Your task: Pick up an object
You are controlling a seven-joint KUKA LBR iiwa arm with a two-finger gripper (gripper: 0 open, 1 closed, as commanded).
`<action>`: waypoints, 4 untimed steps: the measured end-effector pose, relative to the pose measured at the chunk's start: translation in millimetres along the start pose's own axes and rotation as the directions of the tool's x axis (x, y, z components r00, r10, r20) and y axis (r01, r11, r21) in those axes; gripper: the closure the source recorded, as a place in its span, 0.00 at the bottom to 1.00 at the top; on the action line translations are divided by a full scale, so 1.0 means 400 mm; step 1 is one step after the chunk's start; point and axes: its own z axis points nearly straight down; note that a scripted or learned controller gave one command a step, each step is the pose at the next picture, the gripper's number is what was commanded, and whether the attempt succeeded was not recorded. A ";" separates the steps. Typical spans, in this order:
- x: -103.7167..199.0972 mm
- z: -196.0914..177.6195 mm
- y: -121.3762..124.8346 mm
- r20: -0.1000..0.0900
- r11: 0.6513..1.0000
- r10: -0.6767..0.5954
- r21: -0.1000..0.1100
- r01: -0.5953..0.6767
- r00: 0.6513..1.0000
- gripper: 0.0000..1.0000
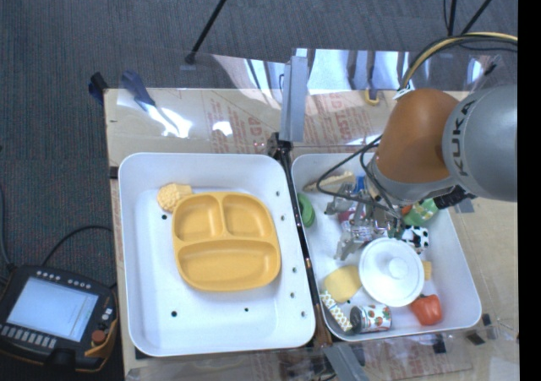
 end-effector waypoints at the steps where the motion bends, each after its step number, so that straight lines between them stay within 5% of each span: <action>1: 0.007 -0.005 -0.057 0.002 0.987 0.161 0.001 -0.161 0.987 0.00; 2: 0.064 -0.005 -0.006 0.002 0.979 0.203 0.000 -0.203 0.979 0.00; 3: 0.026 -0.006 -0.028 0.005 0.939 0.344 -0.001 -0.344 0.939 0.00; 4: 0.146 -0.004 -0.005 0.002 0.903 0.430 0.000 -0.430 0.903 0.00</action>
